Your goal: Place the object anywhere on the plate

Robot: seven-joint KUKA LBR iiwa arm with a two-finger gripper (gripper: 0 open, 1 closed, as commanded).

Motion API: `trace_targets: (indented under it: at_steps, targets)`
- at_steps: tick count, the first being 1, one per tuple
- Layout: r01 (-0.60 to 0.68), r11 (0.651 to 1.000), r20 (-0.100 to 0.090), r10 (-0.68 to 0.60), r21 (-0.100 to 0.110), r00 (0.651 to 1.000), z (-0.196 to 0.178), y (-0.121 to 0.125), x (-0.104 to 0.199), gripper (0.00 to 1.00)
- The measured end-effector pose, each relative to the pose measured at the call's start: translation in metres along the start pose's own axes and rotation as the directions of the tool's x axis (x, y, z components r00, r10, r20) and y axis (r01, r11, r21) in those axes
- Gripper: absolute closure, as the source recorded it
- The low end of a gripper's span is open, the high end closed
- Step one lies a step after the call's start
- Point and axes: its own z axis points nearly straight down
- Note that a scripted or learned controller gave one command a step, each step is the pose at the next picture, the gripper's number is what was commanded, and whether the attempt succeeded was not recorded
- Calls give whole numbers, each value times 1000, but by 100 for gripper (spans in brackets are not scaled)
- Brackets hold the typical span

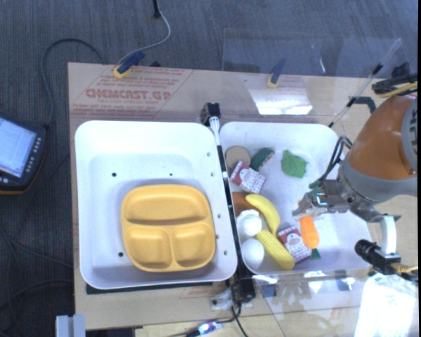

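Yellow corn cob (274,248) lies nearest the camera, to the R of the plate (168,227) and across the divider from it. A white egg (252,253) touches the cob on the side toward the plate. Red-white carton (292,239) sits just beyond the cob, further R from the plate. An orange carrot (308,232) is up against that carton.

The plate is yellow w/ 3 compartments. It rests in the left bin (88,188), toward the near side. Level w/ the plate's middle, to its R, are a 2nd egg (250,225) and a banana (265,210) curving over it.

Gripper (316,201) hangs over the right bin (323,130), well R of the plate and just above the carrot. Can't tell whether it is released or clenched, as the wrist blocks the view; nothing visibly held. The carrot, closest item to it, lies in the bin, apart from the plate.

Beyond the plate's far edge and to the R: a 2nd carton (251,181), a dark green piece (263,156), a brown round item (236,156) and a light green leafy piece (293,163). The arm's orange band (379,142) is furthest R.

Far L of the plate, off the bench, is a handheld pendant (10,149) w/ lit screen.
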Motion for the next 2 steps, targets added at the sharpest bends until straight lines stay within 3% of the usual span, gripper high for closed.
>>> trace_targets:
  at_steps: [1,2]
  targets:
    - [-20,1000,7,20,-17,1000,-153,13,1,100]
    - [-20,1000,5,20,-3,1000,-147,11,2,0]
